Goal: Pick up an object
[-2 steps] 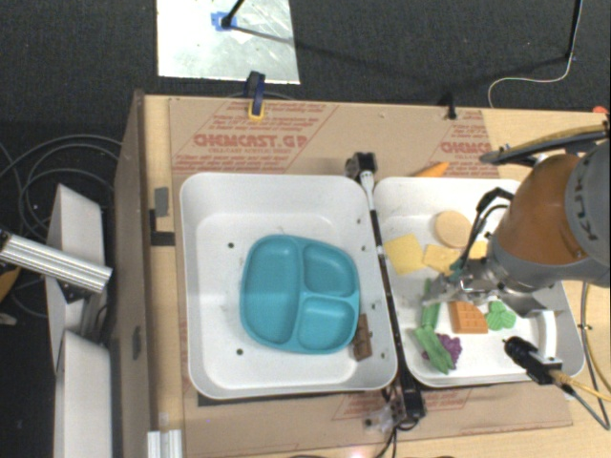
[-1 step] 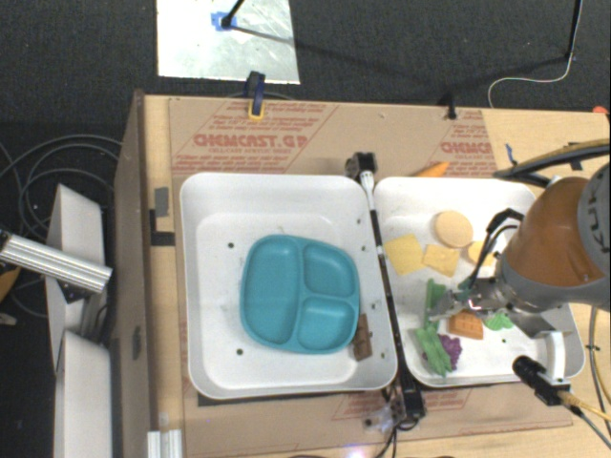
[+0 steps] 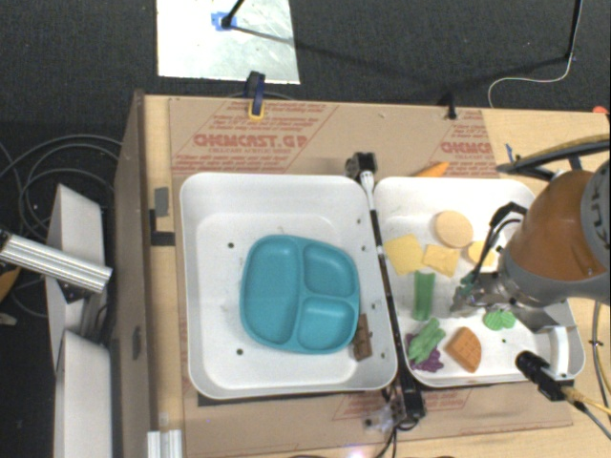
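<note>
1. Starting at the end effector: it is seen low in the right bin, beneath the grey wrist and the orange band of the arm. Whether it is wide, narrow or holding anything cannot be told; the tip is dark, small and partly covered by the wrist.

2. Nothing is seen lifted clear of the bin floor, so no grasp can be confirmed.

3. Nearest items are recorded as follows: a green leafy piece just beside the tip, toward the front; an orange wedge near it, further to the front; a green stick to the left of the tip.

4. Further out in the same bin are noted two pale yellow slices, a tan round piece behind them, and a green and purple bundle at the front left.

5. In the left bin a blue divided plate is noted, with a small brown item touching or just beside its right front edge.

6. Both bins rest on the cardboard-covered surface.

7. Progress is judged as early: the approach into the right bin appears made, with the green leafy piece the likeliest target. Closing, lifting and confirming a hold are all left to do.
</note>
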Robot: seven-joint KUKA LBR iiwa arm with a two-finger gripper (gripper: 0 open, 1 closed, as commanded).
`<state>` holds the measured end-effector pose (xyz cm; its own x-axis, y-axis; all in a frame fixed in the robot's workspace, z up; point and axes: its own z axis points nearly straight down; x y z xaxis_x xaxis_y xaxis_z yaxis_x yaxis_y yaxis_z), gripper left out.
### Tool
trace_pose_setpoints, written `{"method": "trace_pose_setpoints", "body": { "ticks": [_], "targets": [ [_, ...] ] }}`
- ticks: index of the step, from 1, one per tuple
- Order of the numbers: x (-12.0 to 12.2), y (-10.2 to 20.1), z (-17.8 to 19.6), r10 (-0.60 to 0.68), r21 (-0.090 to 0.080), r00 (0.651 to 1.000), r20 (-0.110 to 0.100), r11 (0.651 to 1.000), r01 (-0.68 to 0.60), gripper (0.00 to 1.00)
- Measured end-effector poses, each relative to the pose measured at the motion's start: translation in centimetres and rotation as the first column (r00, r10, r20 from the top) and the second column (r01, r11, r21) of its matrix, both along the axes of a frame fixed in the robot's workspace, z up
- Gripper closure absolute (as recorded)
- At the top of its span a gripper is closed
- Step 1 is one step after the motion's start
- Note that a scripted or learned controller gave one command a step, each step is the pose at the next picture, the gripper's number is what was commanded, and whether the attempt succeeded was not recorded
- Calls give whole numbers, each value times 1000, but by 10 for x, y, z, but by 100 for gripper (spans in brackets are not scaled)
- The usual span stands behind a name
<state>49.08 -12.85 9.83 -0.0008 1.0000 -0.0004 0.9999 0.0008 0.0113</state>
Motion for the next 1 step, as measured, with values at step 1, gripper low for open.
{"method": "trace_pose_setpoints", "body": {
  "ticks": [1],
  "targets": [
    [0,0,-1,0,1,1000,-1,1000,0,0]
  ]
}}
